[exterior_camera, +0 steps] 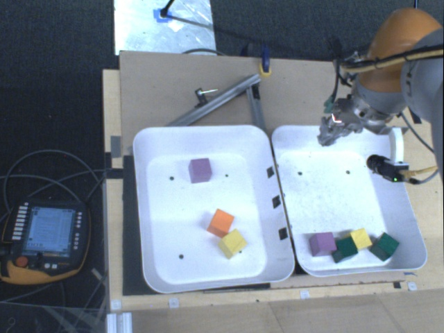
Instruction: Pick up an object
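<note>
while the arm [406, 54] reaches in from the right, we see its gripper [331, 136] hanging over the far edge of the right bin [347, 186], near that bin's far left corner; the view is too small and dark there for us to tell how its jaws stand, and we see nothing caught in them

in the right bin we count four blocks bunched along the near wall: a purple block [322, 243] at the left, a dark green block [344, 249] just beside it, a yellow block [360, 238] touching or nearly touching that green one, and a second green block [383, 245] at the right end of the row; all four sit well apart from the gripper, at the opposite end of the bin

in the left bin [152, 207] we find three more blocks: a purple cube [200, 170] toward the far side, alone, and nearer to us an orange cube [220, 221] with a yellow cube [232, 243] just beside it, the two meeting or almost meeting at a corner

the two bins lie side by side on a brown board [187, 82], their inner rims touching along the middle; a grey metal bar [215, 99] lies slantwise on the board beyond the left bin; off the bench to the left, on dark floor, we see a control pendant [45, 234] with a lit screen and looping cables, and beyond the bench a shiny sheet [163, 16] lies on the floor
</note>
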Controlling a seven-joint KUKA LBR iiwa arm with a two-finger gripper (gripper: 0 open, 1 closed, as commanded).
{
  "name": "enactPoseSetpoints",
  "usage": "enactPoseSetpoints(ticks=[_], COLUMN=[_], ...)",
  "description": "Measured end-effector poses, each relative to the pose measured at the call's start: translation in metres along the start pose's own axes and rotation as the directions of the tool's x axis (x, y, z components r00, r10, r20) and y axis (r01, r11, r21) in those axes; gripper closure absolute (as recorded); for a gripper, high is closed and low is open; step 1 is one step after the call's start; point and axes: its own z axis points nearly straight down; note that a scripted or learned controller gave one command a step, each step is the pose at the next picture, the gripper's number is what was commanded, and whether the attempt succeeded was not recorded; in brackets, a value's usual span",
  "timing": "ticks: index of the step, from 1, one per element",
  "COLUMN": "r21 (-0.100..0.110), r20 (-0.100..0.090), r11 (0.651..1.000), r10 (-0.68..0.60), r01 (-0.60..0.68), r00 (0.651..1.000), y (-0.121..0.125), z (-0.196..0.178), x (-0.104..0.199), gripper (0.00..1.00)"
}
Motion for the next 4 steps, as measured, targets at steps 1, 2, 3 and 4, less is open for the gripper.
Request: enactPoseSetpoints(ticks=[1,2,3,4], r21=[0.003,0.005,0.009,0.008], r20=[0.0,-0.003,-0.004,-0.003], r11=[1.0,1.0,1.0,1.0], r10=[0.0,-0.006,-0.006,-0.006], r01=[0.0,0.006,0.006,0.006], r00=[1.0,1.0,1.0,1.0], y=[0.002,0.006,-0.003,-0.009], z=[-0.027,-0.037,-0.03,-0.026], x=[0.0,0.06,0.119,0.167], gripper=[1.0,1.0,1.0,1.0])
